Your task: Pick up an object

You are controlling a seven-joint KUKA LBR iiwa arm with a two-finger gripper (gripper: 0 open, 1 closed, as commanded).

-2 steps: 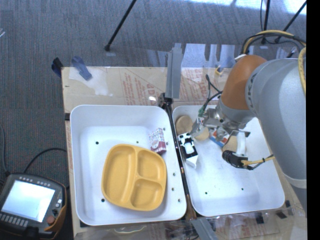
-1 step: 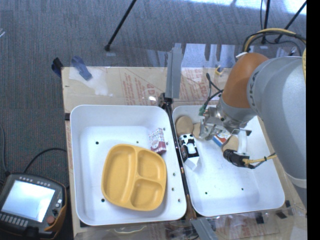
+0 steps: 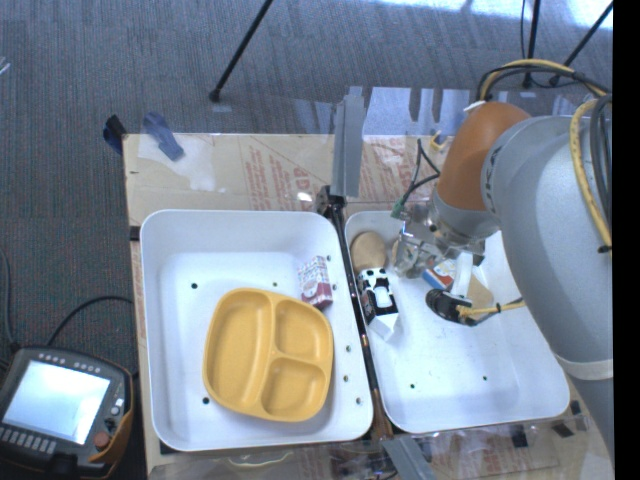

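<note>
Bench (image 3: 250, 168): pale board top carrying two shallow white bins side by side. Arm (image 3: 560, 238): grey, with an orange band above the wrist, entering from 3 o'clock and reaching over the right-hand bin. Left bin (image 3: 170, 258): white, rounded corners, holding two items. Right bin (image 3: 500, 388): white, touching the left bin along their shared wall, with its 6 o'clock half bare. Yellow divided plate (image 3: 268, 353): three compartments, lying flat in the left bin toward 5 o'clock. Control pendant (image 3: 60, 403): screen lit, lying off the bench at 8 o'clock of the view. Gripper (image 3: 425, 253): low over the right bin toward its 11 o'clock, with nothing visibly held; whether the jaws stand wide or narrow cannot be told. Tan rounded lump (image 3: 366, 250): in the right bin's 10 o'clock corner, just beside the gripper at its 9 o'clock. Black-and-white item (image 3: 377, 296): against the right bin's left wall, just at 6 o'clock of the tan lump and apart from the gripper. Red-and-white packet (image 3: 315, 278): in the left bin at 2 o'clock, touching the plate's rim.
</note>
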